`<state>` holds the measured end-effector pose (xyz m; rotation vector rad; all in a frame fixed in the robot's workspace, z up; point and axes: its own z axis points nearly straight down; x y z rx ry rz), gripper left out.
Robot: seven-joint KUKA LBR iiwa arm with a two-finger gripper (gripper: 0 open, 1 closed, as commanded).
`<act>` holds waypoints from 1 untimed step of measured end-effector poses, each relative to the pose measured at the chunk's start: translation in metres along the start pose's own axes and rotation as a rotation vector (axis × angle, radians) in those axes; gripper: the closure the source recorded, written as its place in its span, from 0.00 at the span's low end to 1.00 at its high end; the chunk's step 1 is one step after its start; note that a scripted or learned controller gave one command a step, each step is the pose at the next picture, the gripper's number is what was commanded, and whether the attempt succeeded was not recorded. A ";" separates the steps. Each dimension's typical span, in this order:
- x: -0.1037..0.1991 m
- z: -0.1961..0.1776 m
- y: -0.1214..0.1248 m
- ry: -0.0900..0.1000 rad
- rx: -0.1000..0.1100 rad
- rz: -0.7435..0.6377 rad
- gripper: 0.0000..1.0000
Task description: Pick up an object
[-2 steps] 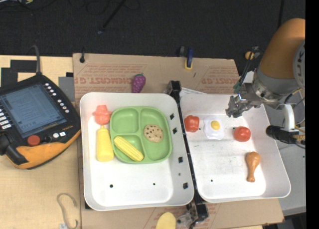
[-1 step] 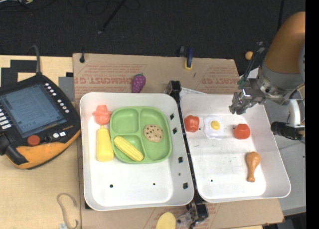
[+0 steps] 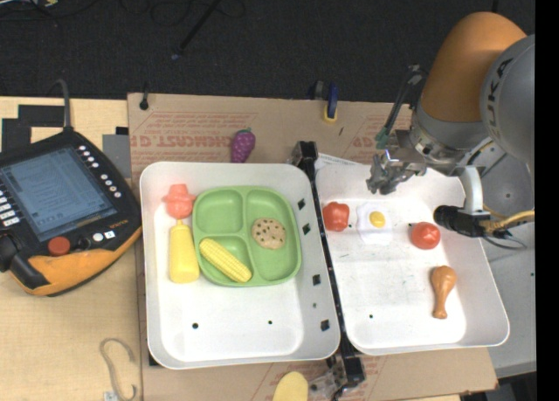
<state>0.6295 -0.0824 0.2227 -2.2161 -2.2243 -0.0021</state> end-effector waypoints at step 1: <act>0.006 0.005 -0.005 -0.002 0.003 0.004 1.00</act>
